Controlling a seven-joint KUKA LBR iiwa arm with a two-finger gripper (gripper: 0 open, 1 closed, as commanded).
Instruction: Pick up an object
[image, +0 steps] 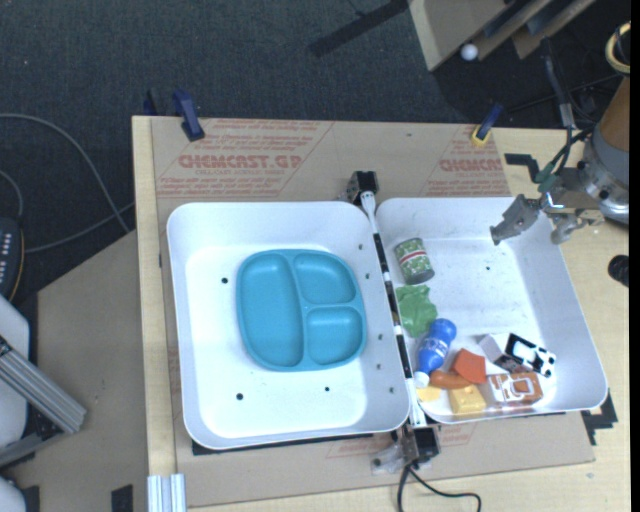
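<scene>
teal plate (300, 308), white bins (200, 240), blue bottle (434, 346), green can (413, 259).

Gripper (520, 215): above the right bin's (570, 300) far edge, nothing between its fingers. Toward the left and nearer the camera from the jaws: green-labelled can (413, 259), green toy (415, 308), blue bottle (434, 346), orange block (468, 367), yellow block (466, 401). Left bin (200, 330): blue divided tray (300, 307)
</scene>
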